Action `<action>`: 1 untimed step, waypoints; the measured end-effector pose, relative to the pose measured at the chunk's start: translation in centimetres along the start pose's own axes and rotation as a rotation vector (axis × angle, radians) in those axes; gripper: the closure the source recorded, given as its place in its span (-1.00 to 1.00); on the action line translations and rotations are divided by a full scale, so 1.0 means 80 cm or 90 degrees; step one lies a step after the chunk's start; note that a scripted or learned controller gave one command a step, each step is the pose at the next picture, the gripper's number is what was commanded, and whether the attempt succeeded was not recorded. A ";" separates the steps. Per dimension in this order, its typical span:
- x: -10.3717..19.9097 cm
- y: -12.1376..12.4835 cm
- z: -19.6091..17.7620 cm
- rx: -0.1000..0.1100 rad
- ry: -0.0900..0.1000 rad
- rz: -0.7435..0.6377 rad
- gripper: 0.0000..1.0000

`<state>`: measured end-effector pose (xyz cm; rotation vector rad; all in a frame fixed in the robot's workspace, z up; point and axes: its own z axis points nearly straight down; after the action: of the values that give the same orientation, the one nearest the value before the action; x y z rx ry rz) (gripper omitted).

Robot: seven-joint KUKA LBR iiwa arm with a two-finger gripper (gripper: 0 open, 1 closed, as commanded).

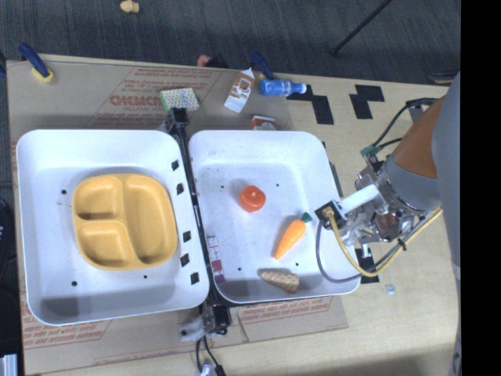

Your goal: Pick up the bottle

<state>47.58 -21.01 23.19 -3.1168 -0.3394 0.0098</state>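
A small orange-red round thing (252, 198) that looks like a bottle seen from above stands in the middle of the right bin (235, 143). A blue bottle (275, 88) lies on its side on the bench behind that bin, outside it. My gripper (364, 227) hangs over the right bin's right rim, well to the right of the orange-red thing and slightly lower in the view. Nothing shows in its grasp. The carrot lies between the gripper and the orange-red thing.
An orange carrot (289, 237) and a tan waffle cone (279, 280) lie in the right bin's near part. A yellow divided plate (124, 219) sits in the left bin (39, 151). A small carton (239, 90) and a green sponge (179, 98) lie behind the bins.
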 end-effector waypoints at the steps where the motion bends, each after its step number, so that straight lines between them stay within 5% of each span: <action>1: 0.000 0.000 0.007 0.001 0.000 0.005 1.00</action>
<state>47.57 -21.00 22.66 -3.1170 -0.3277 0.0106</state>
